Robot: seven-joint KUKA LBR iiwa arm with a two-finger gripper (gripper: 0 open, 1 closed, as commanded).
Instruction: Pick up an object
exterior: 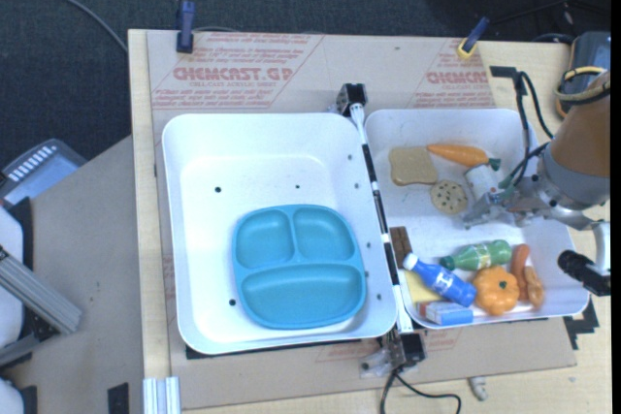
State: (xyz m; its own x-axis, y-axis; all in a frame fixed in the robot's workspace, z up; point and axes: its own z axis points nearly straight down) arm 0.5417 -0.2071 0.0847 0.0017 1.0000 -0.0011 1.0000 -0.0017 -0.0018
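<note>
My arm comes in from three o'clock, grey metal with an orange band, and my jaws (482, 206) hang low over the middle of the right bin (408, 123), just past the cookie. Whether they stand open or closed I cannot tell; the metal tip is a small blur and nothing shows plainly between its halves.

The right bin is a shallow white plastic tray with rounded corners, crowded with toy food. At its twelve o'clock end lies a flat tan slice of bread (413, 166), and beside that a smooth orange carrot (458, 153) tapering toward three o'clock. A round speckled cookie (448, 197) sits just below the bread, close to my tip. Toward six o'clock a glossy green bottle (479, 256) lies on its side, a blue bottle (441, 280) with a white cap slants beside it, and a ribbed orange pumpkin (497, 291) sits plump between them and a reddish sausage (525, 272). A yellow wedge (417, 287) lies against the bin's nine o'clock wall.

The left bin (194, 208), the same white plastic, carries a rounded blue divided plate (299, 265) with three compartments, smooth and matte. Both bins rest on a pale wooden tabletop (146, 208) under printed cardboard (238, 73).
</note>
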